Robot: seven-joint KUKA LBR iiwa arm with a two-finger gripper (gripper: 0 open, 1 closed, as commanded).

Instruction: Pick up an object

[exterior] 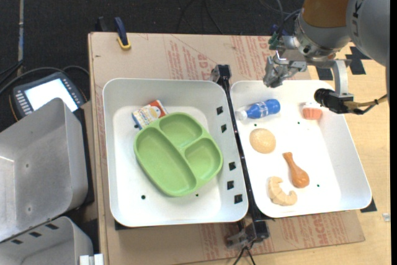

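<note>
The claw, its opening impossible to tell, hangs just above the blue bottle, which lies below it, long axis crosswise.

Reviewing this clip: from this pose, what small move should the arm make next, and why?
Probably lower the gripper and shift it slightly toward the blue bottle. The gripper hangs over the far edge of the right bin, and the bottle lies on its side just in front, the closest object to it.
</note>
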